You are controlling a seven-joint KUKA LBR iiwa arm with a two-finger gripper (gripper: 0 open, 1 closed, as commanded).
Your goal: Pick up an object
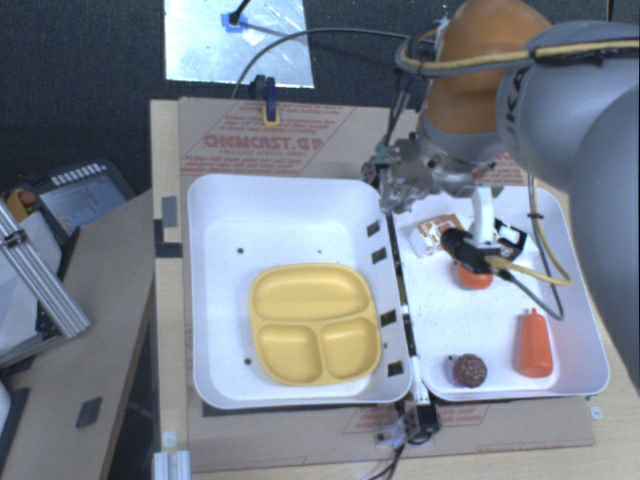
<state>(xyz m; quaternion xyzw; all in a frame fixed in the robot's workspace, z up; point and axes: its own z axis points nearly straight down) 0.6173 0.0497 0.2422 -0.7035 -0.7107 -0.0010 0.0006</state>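
A cardboard sheet [300,133] with red lettering lies under the two white bins. A blue and yellow clamp [266,100] grips its far edge. Beyond it, a shiny metal plate [200,28] sits on dark cloth. At the left stand a wooden table [90,308], a keypad device [75,196] and an aluminium rail [40,278].

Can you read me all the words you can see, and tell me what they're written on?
"CHEMCAST GP": red letters on the brown board under the bins, behind the left bin.
Smaller red print around it: too blurred to read.
Red print on the board's front edge: too small to read.
Snack wrapper in the right bin: print too small to read.
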